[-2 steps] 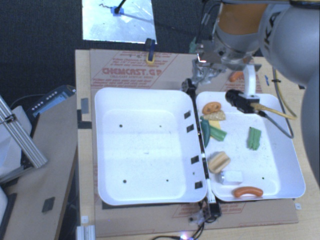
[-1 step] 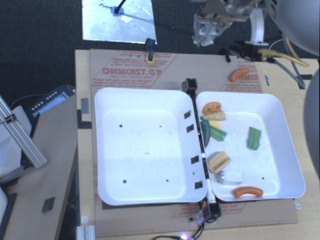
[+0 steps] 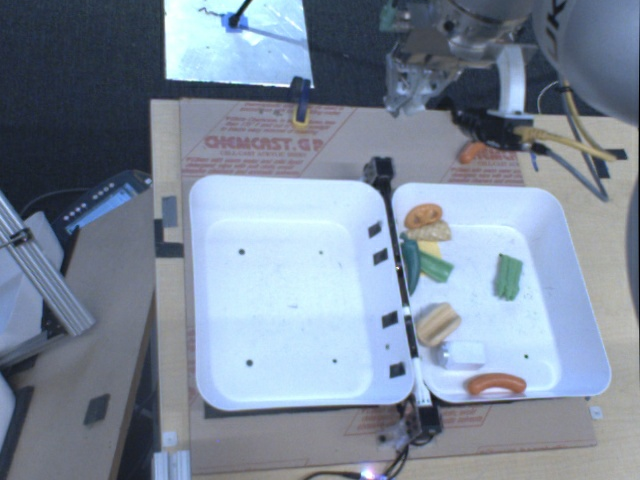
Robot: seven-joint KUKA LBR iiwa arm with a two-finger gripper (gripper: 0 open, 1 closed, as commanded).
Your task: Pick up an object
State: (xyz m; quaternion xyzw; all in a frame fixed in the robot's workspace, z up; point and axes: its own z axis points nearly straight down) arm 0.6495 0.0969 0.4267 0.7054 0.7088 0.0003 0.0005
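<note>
Camera view: gripper (image 3: 408,96) hangs above the counter behind the right bin (image 3: 560,268); whether it is spread or pressed together, cannot tell; nothing visibly held. Candidates all sit in that bin: green piece (image 3: 508,275) alone, sausage (image 3: 495,384) at the front wall, others clustered by the divider. Risk: descent into the cluster nudges neighbours; wall could block the sausage grasp.

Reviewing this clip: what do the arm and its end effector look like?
The arm is a bulky rounded grey casing with dark lettering partly visible and an orange band at the top edge of the view. Below it sits a metallic silver end effector with small fittings. A white curved bracket hangs beside it, and yellow and grey cables trail off to the right.
</note>
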